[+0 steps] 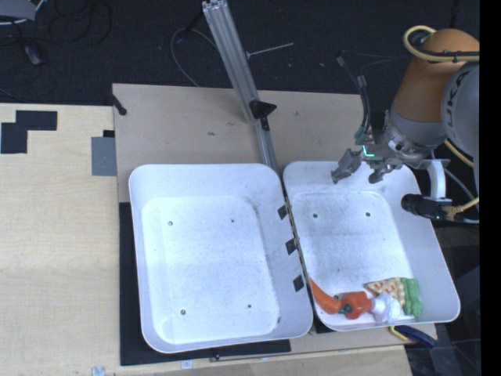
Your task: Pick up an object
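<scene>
Objects: a small heap lies in the near corner of the right bin (423, 249), pressed against its front rim, probably because the floor curves up there and loose things gather.
Heap contents: an orange-red piece (354, 304) lies beside a long orange strip (322, 296) by the divider; a pale waffle-patterned piece (387, 288), a green piece (412, 296) and a white lump (383, 309) touch one another further right.
Gripper: the gripper (361, 168) hangs over the far rim of the right bin, fingers spread apart with nothing between them, well apart from the heap.
Arm: it comes in from the right, wrist tilted toward the bin, a sensible stance for a descent.
Left bin (156, 186): it sits just beside the right one.
Judgement: the pick is not yet begun; crowding against the rim could spoil a grasp.
</scene>
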Motion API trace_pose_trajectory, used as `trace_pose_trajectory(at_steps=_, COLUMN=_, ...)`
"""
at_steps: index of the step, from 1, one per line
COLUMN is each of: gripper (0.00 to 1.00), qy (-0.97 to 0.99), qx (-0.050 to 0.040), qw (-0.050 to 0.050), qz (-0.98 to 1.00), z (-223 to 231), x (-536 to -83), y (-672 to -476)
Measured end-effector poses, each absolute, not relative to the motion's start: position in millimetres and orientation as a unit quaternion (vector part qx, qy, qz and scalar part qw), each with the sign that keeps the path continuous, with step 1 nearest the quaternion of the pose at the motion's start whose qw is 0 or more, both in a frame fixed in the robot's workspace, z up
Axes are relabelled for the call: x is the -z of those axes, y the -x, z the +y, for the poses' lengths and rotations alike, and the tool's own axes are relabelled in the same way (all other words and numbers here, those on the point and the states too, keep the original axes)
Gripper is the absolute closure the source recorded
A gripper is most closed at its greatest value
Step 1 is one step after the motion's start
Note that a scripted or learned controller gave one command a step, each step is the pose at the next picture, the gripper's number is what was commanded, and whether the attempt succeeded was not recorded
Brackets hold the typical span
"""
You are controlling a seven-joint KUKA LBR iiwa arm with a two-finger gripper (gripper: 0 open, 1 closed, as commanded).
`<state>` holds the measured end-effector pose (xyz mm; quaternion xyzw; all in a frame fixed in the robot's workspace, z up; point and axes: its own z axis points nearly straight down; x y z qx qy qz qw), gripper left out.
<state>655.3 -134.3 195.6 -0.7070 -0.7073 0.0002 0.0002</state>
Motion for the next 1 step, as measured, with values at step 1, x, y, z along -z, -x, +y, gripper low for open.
trace_pose_trajectory(at_steps=1, gripper=0.00, qy=0.707, qx=-0.0003, qw=0.000, qz=-0.707, z=-134.3, x=-195.5, y=-655.2)
